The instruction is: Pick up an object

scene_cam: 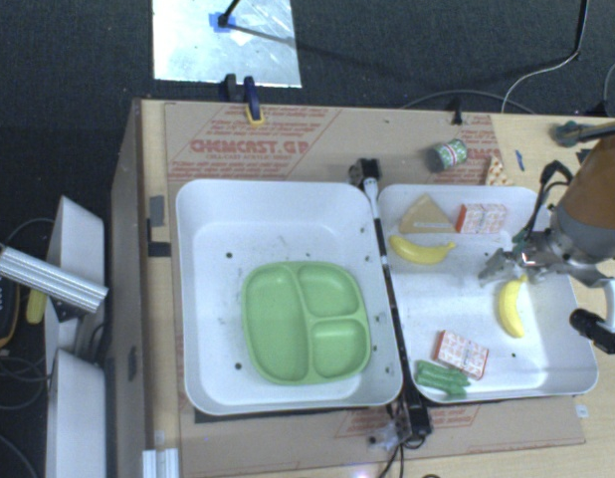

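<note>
at the near edge of the right bin [546,381], by its near-left corner, lies a green pod-like toy [442,378], and just beyond it a small red-and-white box [461,353]. the left bin [203,267] carries a green divided plate [307,321] toward its near side.

further in, near the right bin's right edge, a yellow banana [511,308] lies with its far tip right under the gripper [516,264]. the gripper's fingers look spread apart, one splayed left and one toward the banana, with nothing between them. this banana seems the likeliest thing to pick up.

to do the grasp well, i would centre the gripper over the banana's thick middle, not its tip, turn the wrist so the fingers straddle its short width, come down until they flank it, then close. gripping the tip would likely let it pivot or slip out.

beyond lie a second banana [421,251] near the bin's left edge, then a tan wedge [425,214] and another red-and-white box [481,217] at the far edge. on the surface [307,137] behind sits a small green can [450,154].
</note>
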You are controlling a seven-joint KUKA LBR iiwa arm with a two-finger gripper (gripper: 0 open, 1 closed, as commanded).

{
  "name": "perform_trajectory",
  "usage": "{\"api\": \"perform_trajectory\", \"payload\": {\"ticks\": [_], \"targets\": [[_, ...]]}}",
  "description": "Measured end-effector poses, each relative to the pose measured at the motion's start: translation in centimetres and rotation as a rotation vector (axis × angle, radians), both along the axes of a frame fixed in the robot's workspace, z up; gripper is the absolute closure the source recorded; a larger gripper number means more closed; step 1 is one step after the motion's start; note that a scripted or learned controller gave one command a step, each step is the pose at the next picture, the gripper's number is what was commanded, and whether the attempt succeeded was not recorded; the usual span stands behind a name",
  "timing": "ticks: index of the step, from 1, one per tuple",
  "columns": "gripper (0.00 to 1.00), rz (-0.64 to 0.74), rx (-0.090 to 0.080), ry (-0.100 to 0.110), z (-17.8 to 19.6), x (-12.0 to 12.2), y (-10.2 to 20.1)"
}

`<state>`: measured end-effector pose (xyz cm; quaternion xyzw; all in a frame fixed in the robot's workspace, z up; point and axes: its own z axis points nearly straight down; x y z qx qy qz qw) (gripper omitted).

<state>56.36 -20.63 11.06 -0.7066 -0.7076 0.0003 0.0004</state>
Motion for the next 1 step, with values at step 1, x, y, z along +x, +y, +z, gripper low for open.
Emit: {"api": "perform_trajectory", "payload": {"ticks": [1], "targets": [[0.0,0.0,-0.001,-0.002,-2.65,-2.71,-0.02]]}}
